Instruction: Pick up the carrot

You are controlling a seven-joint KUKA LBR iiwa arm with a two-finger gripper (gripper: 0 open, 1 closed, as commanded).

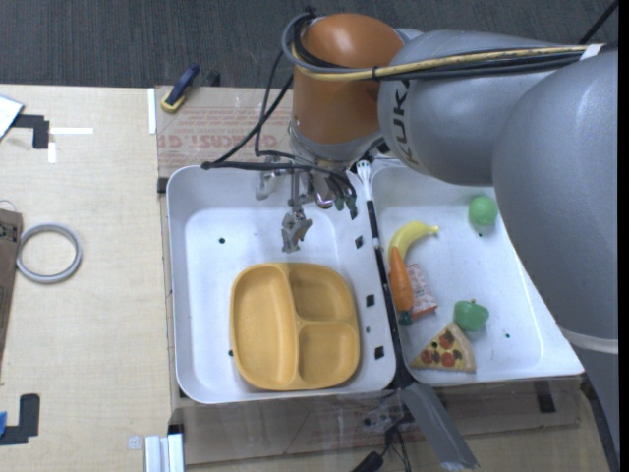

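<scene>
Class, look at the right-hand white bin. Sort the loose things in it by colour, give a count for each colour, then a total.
Green: 2, a ball and a pepper
Yellow: 1, a banana
Orange: 1, the carrot
Mixed colours: 2, a pizza slice and a small packet partly under the carrot
Total: 6

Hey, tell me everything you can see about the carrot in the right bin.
The carrot is a small orange toy, glossy like plastic, tapered, lying flat and roughly lengthwise along the right bin's left wall. Its upper end meets the banana; its side rests against a pale packet. Nothing grips it.
</scene>
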